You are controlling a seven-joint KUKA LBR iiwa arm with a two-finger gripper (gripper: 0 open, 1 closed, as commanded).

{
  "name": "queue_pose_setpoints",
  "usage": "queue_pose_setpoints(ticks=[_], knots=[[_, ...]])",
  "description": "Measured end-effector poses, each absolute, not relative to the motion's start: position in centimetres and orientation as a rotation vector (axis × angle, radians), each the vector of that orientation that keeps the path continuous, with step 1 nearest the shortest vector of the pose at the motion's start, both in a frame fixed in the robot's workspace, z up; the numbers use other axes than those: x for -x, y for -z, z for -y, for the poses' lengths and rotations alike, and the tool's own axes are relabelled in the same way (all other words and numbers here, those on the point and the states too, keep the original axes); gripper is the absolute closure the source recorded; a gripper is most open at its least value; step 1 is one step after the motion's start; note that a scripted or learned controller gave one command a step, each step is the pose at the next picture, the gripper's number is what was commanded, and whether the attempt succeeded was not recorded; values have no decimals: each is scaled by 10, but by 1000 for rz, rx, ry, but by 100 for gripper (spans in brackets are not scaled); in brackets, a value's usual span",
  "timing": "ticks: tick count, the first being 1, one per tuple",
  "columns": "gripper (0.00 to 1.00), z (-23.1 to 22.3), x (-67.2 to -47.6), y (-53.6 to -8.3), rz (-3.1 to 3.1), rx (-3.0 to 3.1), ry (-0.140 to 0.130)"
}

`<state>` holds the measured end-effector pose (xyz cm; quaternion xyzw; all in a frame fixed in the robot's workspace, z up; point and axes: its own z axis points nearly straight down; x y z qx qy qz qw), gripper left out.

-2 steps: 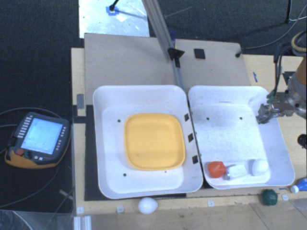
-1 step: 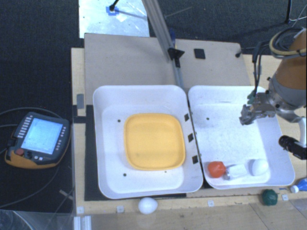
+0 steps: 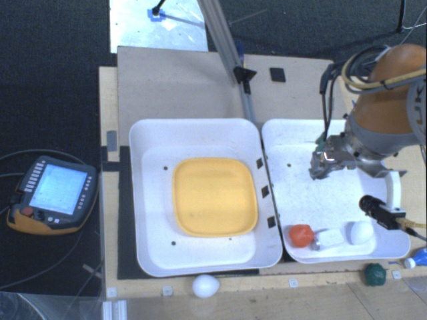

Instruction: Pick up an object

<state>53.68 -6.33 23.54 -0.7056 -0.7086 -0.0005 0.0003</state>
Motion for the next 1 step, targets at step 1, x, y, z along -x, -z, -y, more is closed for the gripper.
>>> queue_pose_setpoints(ticks=[1], knots=[[100, 21, -525, -237, 2226, 2217, 2]])
